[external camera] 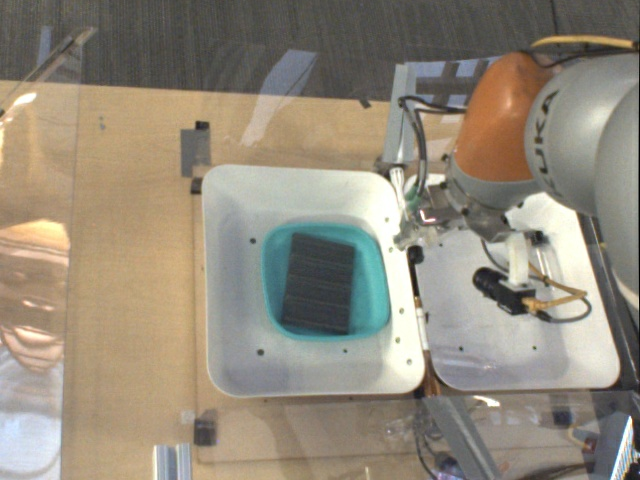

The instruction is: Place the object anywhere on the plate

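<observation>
Gripper [420, 223] hangs under the orange band [498, 118] of the arm [590, 128], right at the seam between the 2 bins, over the inner edge of the right bin [590, 353]. The wrist covers most of it, so can't tell if it's open or closed. Block [320, 283], the task obj, is off to view-left of the gripper, apart from it and not touching. It's dark grey, rectangular, ridged w/ lines across its top, lying flat on the plate [375, 303]. Its long side runs roughly away from the camera w/ a slight tilt, and it sits abt mid-plate w/ teal showing on all sides. Plate is teal, squarish w/ rounded corners, also view-left of the gripper and a bit nearer the camera; its closest edge is near the gripper, w/ a bin wall between them. It rests on the floor of the left bin [225, 308], nearer that bin's gripper-side wall than the opposite one. Both bins are white and shallow, side by side along the seam below the gripper. Arm comes in from view-right of the gripper, grey body above the right bin. Bench [120, 298] is pale wood, spreading well to view-left beyond the left bin. At that bin's outer corners, well apart from the gripper, sit a small dark clamp [200, 148] on the far side and another clamp [205, 430] on the near side. Behind the gripper, farther from the camera, a metal frame [440, 73] stands at the bench edge, w/ dark carpet [250, 18] past it.
</observation>
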